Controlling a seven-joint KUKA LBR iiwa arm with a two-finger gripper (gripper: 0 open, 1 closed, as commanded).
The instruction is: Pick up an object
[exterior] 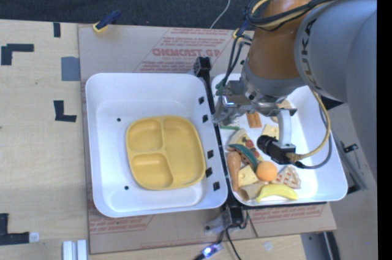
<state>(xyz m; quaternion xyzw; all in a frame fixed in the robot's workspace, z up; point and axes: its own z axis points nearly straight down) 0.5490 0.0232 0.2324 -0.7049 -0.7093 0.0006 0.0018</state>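
Hovering over glossy plastic food, the metal hand hides its grip state.

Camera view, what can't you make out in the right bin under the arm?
- Gripper: the wrist sits over it, so its fingers' state is unclear.
- Right bin: the arm covers its upper part.
- Toy food pile beside the orange and banana: pieces overlap, too small to identify.

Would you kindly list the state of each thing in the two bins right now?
Yellow divided plate: flat in left bin, unloaded.
Banana: lying at right bin's near edge.
Orange: resting in the toy food pile.
Carrot: lying beside the divider.
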